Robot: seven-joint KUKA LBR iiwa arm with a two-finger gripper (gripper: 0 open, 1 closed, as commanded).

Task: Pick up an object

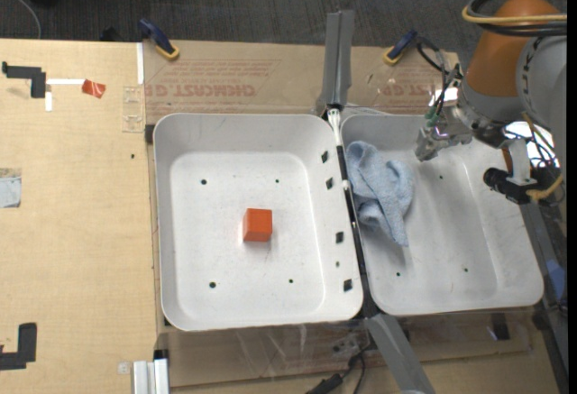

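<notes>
Two shallow white bins sit side by side on the bench [63,230]. In the left bin [180,230] a small orange-red cube [258,225] rests flat on the floor, a little below the middle and well apart from every wall. In the right bin [487,257] a crumpled light-blue cloth [383,194] lies against the left wall, just beside the divider between the two bins.

The arm [514,59] reaches in from the right — grey, with its orange band above the wrist — and its end effector [430,147] hangs over the upper part of the right bin, near the back wall. It is to the right of the cloth and apart from it (a strip of bare bin floor shows between them). Whether the end effector is apart or together cannot be told; nothing is seen in it.
</notes>
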